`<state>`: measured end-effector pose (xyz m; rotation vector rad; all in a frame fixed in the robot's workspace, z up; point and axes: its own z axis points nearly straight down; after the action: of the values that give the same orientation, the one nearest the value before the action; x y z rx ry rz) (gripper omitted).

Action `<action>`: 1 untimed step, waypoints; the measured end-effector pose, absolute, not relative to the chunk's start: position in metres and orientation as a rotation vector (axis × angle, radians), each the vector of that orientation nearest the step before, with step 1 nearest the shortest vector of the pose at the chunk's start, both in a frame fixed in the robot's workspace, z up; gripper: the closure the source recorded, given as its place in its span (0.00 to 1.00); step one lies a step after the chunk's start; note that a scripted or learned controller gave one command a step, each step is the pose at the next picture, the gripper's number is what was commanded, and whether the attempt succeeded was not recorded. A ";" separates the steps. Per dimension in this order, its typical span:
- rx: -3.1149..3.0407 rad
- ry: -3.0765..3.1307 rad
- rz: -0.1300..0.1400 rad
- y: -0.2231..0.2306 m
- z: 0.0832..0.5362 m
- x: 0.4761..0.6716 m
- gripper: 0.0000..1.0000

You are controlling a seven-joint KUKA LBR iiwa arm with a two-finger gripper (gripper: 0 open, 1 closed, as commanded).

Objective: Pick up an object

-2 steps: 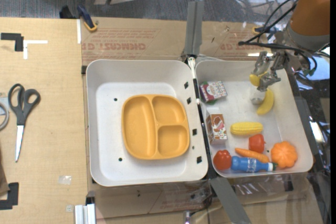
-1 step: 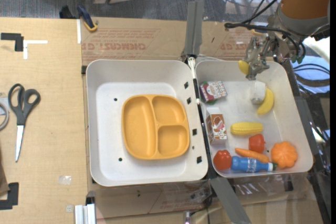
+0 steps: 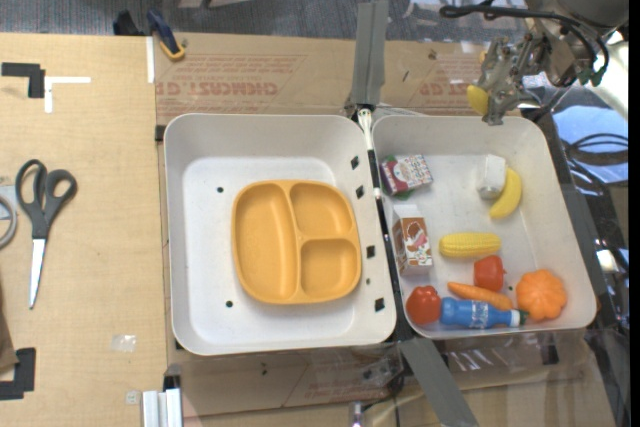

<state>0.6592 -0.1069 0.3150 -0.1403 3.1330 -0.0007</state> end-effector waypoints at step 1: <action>-0.140 3.128 -0.002 -0.107 0.325 0.660 1.00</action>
<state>0.6605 -0.1069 0.3248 -0.1403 3.1278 -0.0020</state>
